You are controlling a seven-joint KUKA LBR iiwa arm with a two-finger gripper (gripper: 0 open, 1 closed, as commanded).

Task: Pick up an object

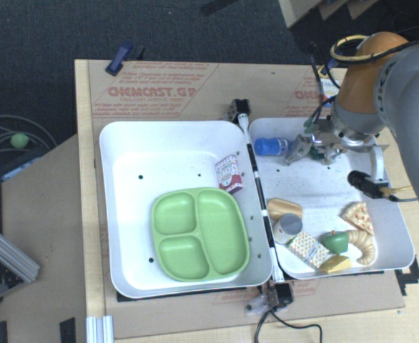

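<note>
Brown printed cardboard [159,91] is covering the bench under the two white bins, with dark carpet [124,13] showing beyond it. I'm reaching in from the right and my pincer [311,148] is hanging over the far end of the right bin [402,245]. Honestly can't tell if it's released or clenched from up here, and nothing is visibly sitting in it.

Closest pick is the little blue bottle [270,146]. It's lying on its side in the far-left corner of the right bin, just beside my pincer and close to the wall that's dividing the bins. It's looking short, round and bright blue, with a paler bit at the end facing me.

Room-wise, that corner is tight on the left and far sides, but white floor is lying open in the middle of the bin between the bottle and the pile at the near end.

Counting it up, seven things are sitting in the right bin:
- the blue bottle
- one tan bread roll [284,207]
- one grey round can [289,225]
- one checkered block [308,247]
- one green piece [336,241]
- one yellow piece [334,264]
- one croissant-looking pastry [361,227] along the right wall

The last six are crowding together, several touching.

The left bin [116,191] is holding two things — one green plate [199,234] with three compartments, and one small red-and-white carton [228,172] just past it by the dividing wall. Plenty of bare floor is showing around its far-left side.
</note>
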